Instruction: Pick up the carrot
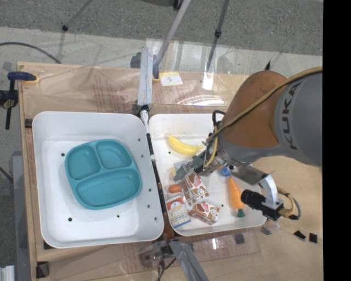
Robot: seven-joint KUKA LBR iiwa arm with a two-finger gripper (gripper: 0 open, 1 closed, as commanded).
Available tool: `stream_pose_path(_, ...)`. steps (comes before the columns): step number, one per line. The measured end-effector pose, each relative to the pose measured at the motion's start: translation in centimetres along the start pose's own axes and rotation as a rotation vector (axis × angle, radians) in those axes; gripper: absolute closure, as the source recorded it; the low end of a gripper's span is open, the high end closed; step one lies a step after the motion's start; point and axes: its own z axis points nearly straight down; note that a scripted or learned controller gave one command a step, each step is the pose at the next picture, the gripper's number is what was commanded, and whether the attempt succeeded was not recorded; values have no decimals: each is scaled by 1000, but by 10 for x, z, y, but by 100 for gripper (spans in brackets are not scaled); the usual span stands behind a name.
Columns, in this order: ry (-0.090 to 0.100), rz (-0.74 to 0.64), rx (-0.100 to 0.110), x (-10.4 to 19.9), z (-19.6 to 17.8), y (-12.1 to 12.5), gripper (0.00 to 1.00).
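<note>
The carrot (pixel 235 195) is seen lying in the right bin (pixel 164 127), lower right of the frame, just beside snack packets (pixel 197 201). The gripper (pixel 204 163) is poised near it, its state not discernible.

Grey speckled floor (pixel 82 16) ran along the top, with thin metal stand legs (pixel 174 27) crossing it. A wooden bench (pixel 82 88) under clear plastic sheeting caught a bright glare. A blue clamp (pixel 19 77) gripped its left edge, beside a dark cable (pixel 33 48).
</note>
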Motion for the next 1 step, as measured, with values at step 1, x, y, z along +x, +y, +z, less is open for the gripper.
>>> stream_pose_path(1,0,0,0,0,0,0,0)
